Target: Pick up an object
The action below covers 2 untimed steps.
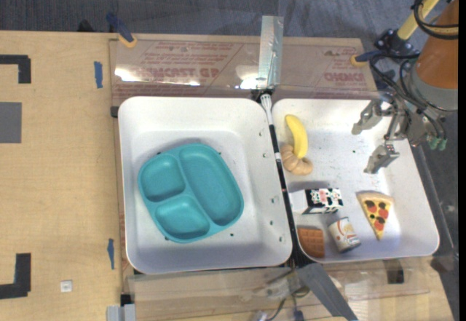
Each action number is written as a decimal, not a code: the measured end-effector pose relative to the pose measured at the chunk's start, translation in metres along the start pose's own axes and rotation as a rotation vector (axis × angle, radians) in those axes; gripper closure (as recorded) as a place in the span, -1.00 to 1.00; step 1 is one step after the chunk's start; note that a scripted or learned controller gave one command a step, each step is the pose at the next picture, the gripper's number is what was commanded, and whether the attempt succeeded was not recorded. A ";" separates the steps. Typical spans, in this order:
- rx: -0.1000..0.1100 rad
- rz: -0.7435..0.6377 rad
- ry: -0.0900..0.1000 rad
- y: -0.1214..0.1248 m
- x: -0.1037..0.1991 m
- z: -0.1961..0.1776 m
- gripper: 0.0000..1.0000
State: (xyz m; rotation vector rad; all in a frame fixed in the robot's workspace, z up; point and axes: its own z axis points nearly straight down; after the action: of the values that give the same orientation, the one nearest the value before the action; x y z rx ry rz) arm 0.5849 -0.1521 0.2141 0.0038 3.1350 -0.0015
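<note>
Claw fingers spread, nothing between, above right bin; arm cut off at frame edge.

Arm reaching in from right; pincer hanging low, fingers spread apart, nothing between.

End effector spread open above right bin, near banana.

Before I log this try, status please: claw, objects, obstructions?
Claw open, holding nothing, above right bin. Pizza slice nearest, untouched. Banana, carton, can apart. Nothing blocking.
</note>
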 end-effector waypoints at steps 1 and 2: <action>0.001 0.078 -0.006 -0.015 -0.072 0.124 -1.00; 0.003 0.075 -0.016 -0.012 -0.075 0.111 1.00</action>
State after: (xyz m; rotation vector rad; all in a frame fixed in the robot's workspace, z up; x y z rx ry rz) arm 0.6606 -0.1648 0.1039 0.1203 3.1163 -0.0054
